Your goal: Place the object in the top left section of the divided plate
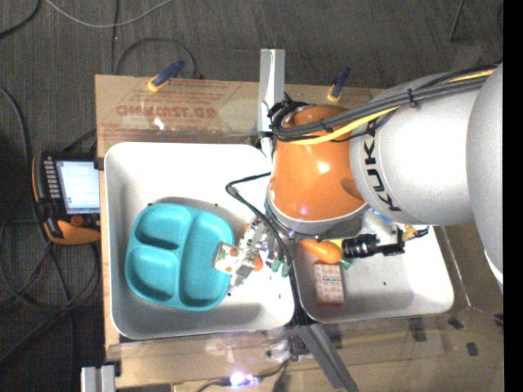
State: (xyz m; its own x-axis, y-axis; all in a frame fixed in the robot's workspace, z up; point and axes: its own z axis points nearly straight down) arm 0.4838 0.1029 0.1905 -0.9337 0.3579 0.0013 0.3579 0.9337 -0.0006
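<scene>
Gripper (248, 256) at the teal divided plate's (176, 256) right edge, its state impossible to tell.

Two shallow white bins are seen side by side on a bench: the left bin (118, 219) and the right bin (409, 296). In the right bin, a small red-labelled packet (328, 284) is laid near its left wall, with an orange item (321, 250) just above it. A sheet of brown cardboard (176, 109) printed in red is spread behind the bins, held by two blue-and-yellow clamps (164, 75). A handheld pendant (67, 194) with a lit screen is placed on the dark carpet (65, 23), where cables are strewn.
</scene>
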